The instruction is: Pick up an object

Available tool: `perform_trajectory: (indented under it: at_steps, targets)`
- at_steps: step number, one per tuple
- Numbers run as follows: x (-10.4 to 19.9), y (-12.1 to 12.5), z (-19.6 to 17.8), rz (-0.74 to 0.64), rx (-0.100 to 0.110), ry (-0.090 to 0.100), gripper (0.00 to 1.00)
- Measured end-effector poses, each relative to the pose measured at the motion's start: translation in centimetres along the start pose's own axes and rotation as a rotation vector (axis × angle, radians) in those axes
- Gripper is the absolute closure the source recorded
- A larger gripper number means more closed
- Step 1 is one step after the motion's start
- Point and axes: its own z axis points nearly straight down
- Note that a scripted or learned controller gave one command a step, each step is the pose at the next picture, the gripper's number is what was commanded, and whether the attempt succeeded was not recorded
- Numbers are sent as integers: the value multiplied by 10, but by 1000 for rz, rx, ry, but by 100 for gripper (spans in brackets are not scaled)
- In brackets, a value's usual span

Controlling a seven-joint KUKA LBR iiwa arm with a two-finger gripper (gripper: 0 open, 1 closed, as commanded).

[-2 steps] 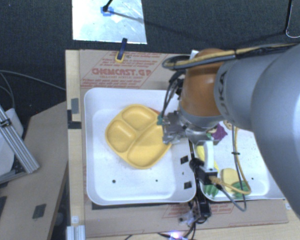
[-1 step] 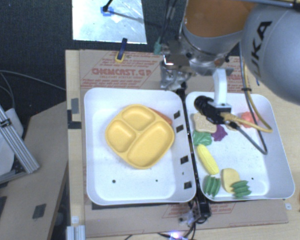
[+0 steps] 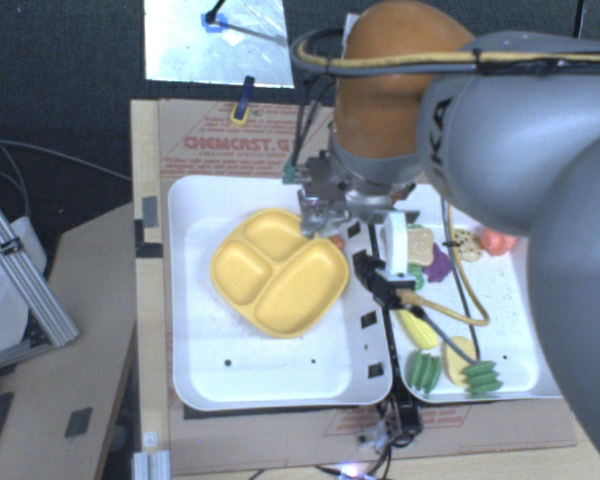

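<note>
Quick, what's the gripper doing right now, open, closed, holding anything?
Gripper: cannot be told; it sits at the yellow divided plate's upper right rim.

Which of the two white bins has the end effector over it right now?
The left bin, the one holding the yellow divided plate. The end effector sits at that plate's upper right rim; the right bin holds the small toy foods.

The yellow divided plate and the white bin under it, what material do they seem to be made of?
The yellow plate looks like moulded plastic with a smooth, slightly matte finish: uniform colour, rounded compartment ridges. The white bin also seems plastic, smooth and faintly glossy, with soft rounded corners; thin sheet metal cannot be ruled out.
</note>
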Motion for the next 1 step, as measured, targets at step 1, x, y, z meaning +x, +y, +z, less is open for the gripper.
perform_trajectory:
  at_steps: [1]
  targets:
    - [-10,-34,-180,-5,-26,9,100]
